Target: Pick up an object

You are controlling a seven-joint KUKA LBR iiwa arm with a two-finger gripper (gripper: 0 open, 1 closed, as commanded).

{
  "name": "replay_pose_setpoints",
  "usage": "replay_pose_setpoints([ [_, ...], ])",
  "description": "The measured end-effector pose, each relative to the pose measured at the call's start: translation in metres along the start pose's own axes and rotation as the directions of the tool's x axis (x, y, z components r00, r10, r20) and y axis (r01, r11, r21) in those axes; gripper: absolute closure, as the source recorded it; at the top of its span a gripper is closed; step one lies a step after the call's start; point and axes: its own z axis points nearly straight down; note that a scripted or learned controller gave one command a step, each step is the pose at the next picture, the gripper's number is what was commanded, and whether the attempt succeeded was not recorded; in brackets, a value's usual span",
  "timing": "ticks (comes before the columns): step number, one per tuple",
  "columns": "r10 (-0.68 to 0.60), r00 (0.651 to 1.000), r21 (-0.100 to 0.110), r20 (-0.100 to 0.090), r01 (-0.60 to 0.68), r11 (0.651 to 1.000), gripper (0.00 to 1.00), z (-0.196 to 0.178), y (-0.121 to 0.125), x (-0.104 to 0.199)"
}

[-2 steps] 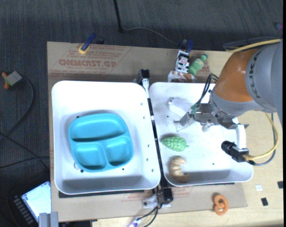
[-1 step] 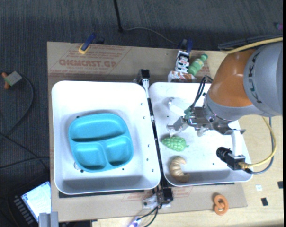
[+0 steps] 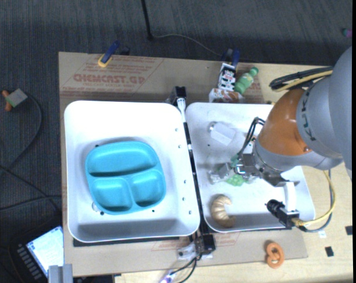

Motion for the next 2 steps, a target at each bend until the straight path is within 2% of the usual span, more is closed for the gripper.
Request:
replay_pose_setpoints([
  [1,0.0,1.0,0.003,0.001,0.0,1.0,0.0,-0.026,0.028,-0.043],
  [2,0.002,1.0,-0.008,0.005,-0.002,1.0,0.0,-0.002,-0.002,-0.025],
])
